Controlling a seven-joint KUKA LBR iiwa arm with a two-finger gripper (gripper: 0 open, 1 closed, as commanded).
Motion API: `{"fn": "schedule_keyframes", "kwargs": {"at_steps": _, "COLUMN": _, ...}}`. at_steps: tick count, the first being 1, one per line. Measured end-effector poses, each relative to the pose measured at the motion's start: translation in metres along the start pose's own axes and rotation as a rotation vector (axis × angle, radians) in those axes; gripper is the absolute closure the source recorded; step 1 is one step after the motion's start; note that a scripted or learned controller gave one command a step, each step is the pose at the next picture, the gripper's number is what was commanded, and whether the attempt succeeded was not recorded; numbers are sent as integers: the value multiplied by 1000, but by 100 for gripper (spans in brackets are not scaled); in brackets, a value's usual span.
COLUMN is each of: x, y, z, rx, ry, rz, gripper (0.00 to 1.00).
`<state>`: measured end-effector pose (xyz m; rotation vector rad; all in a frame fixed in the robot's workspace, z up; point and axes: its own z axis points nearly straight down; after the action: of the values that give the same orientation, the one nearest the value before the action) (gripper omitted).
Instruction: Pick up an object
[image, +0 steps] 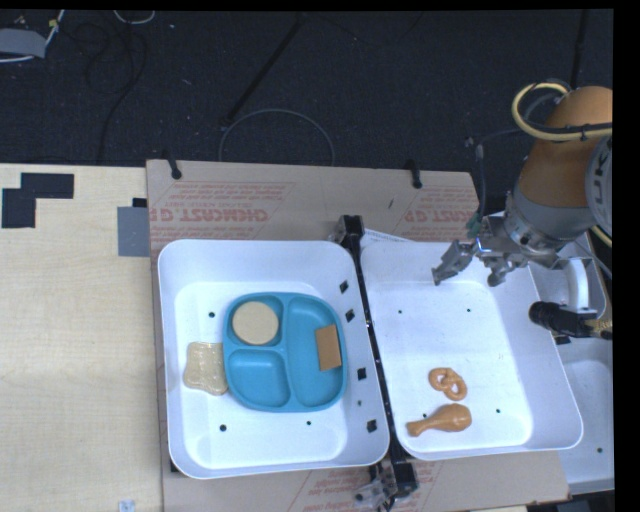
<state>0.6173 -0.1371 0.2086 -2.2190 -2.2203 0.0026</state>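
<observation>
In the right bin (545, 400) a brown pretzel (447, 381) lies near the front, with a tan drumstick (442, 421) just in front of it. My gripper (468, 273) hovers over the far edge of this bin, well behind both. Its fingers are spread open and nothing sits between them. The grey arm with its orange band comes in from the upper right.
The left bin (190, 270) holds a blue compartment tray (282, 385) carrying a round cracker (254, 322) and a brown rectangular piece (328, 347). A pale bread slice (206, 367) lies left of the tray. A black divider (362, 330) runs between the bins.
</observation>
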Motion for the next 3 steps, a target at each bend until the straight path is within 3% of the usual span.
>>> {"fn": "schedule_keyframes", "kwargs": {"at_steps": 2, "x": -2, "y": 7, "z": 107, "rx": 6, "ry": 0, "rz": 1, "gripper": 0}}
{"fn": "schedule_keyframes", "kwargs": {"at_steps": 3, "x": -1, "y": 6, "z": 122, "rx": 2, "ry": 0, "rz": 0, "gripper": 0}}
